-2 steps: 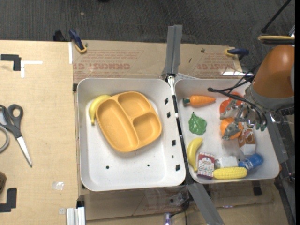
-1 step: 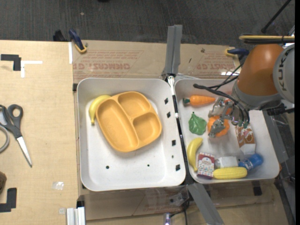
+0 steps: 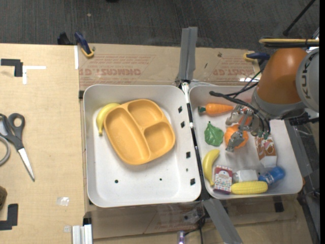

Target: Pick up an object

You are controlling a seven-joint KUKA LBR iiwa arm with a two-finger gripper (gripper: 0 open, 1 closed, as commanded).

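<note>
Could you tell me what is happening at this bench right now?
The KUKA arm reaches in from the right, its gripper low over an orange item in the right bin. Around it lie a carrot, a green piece, a banana and corn. The left bin holds a yellow divided plate. Whether anything is gripped is unclear.

Toys (image 3: 238, 179) perhaps crowding right bin (image 3: 294, 187)

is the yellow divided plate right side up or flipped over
Right side up: the yellow divided plate in the left bin shows its three hollow compartments facing the camera, with nothing in them.
</note>
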